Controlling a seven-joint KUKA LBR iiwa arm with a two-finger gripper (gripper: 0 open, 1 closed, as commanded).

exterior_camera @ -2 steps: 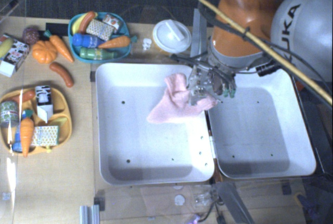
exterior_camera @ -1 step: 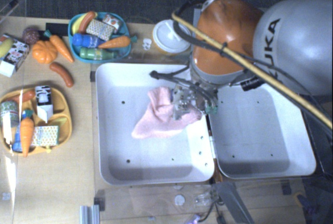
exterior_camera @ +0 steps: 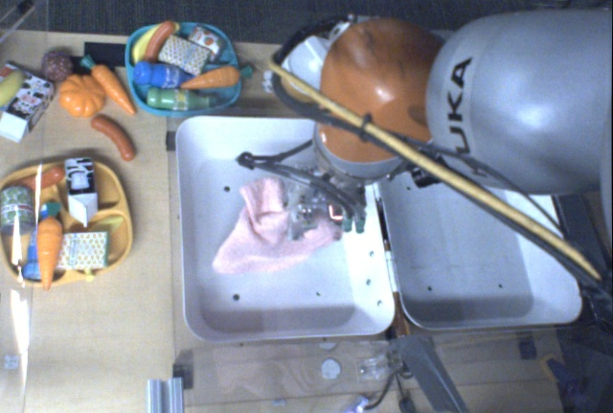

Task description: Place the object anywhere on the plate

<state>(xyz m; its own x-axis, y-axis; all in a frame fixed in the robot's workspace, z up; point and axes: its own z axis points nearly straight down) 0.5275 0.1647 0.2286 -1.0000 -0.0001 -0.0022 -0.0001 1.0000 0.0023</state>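
Wooden bench (exterior_camera: 105,344), two white bins; the gripper (exterior_camera: 316,210) hangs over a pink cloth (exterior_camera: 263,234) in the left bin (exterior_camera: 206,306), its grip hard to tell.

Bulky rounded grey metal robot arm (exterior_camera: 522,95) with black "KUKA" lettering, a glossy orange band (exterior_camera: 375,80), and a thin yellowish cable (exterior_camera: 450,176) running diagonally across it.

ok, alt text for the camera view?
The grey arm's gripper sits over a crumpled pink cloth in the left white bin. Toy food fills a blue bowl and yellow tray on the left.
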